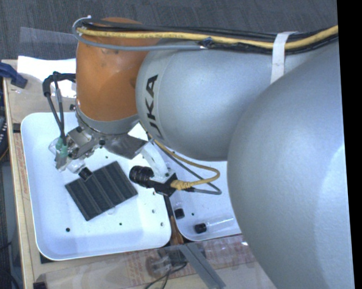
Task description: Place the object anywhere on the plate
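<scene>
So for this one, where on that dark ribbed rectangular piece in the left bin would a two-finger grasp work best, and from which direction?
The dark ribbed piece lies flat on the floor of the left bin, turned at a slant. Probably best to come straight down from above and close across its shorter width near the middle, fingers on the two long edges. It looks thin, so the hold would be shallow.

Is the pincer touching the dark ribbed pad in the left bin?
Cannot tell. In the camera view the pincer ends right at the dark ribbed pad's upper corner; no gap or contact shows plainly.
</scene>
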